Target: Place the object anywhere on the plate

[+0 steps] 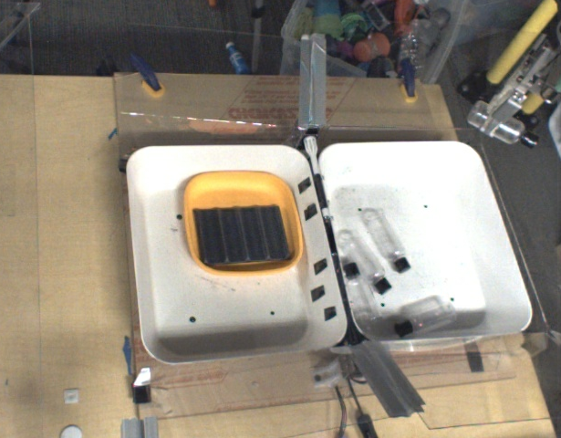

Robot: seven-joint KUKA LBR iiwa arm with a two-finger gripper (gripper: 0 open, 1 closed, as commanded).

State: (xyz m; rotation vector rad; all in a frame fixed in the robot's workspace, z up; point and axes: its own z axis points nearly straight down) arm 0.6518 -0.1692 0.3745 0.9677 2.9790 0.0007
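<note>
An orange plate (200, 194) with rounded corners lies in the left bin (157, 290). A dark, ribbed rectangular object (242, 234) rests flat on the plate and covers most of its middle. My gripper (501, 119) is a metallic piece at the upper right, beyond the far corner of the right bin (481, 245). It is well away from the plate and the object, and nothing hangs from it.
Several clear plastic tubes with black caps (385, 240) lie in the right bin, one (426, 316) near its front edge. A divider with black tabs (316, 245) separates the bins. A tub of colourful items (371, 12) stands behind the bench.
</note>
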